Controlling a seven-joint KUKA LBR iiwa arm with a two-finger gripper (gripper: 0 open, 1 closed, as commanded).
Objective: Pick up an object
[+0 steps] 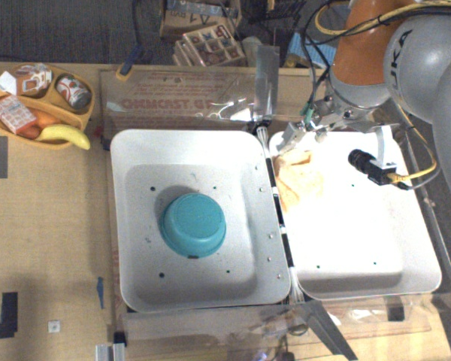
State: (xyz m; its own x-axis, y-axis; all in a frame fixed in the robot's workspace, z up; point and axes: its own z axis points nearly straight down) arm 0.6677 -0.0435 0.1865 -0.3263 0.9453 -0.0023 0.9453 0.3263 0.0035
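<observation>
A teal bowl (pixel 194 225) lies upside down in the middle of the left white bin (pixel 135 156). A pale orange, crumpled-looking object (pixel 295 180) rests in the right white bin (pixel 406 269), against its left wall near the back corner. My gripper (pixel 299 132) hangs at the back left corner of the right bin, just above the far edge of the orange object. The grey arm with its orange band (pixel 364 32) comes down to it from the upper right. Whether the gripper touches the orange object is unclear.
A black part with a yellow cable (pixel 370 165) hangs over the back of the right bin. A yellow tray (pixel 37 111) with a banana and packets sits on the bench at the far left. Boxes and cables stand behind the bins.
</observation>
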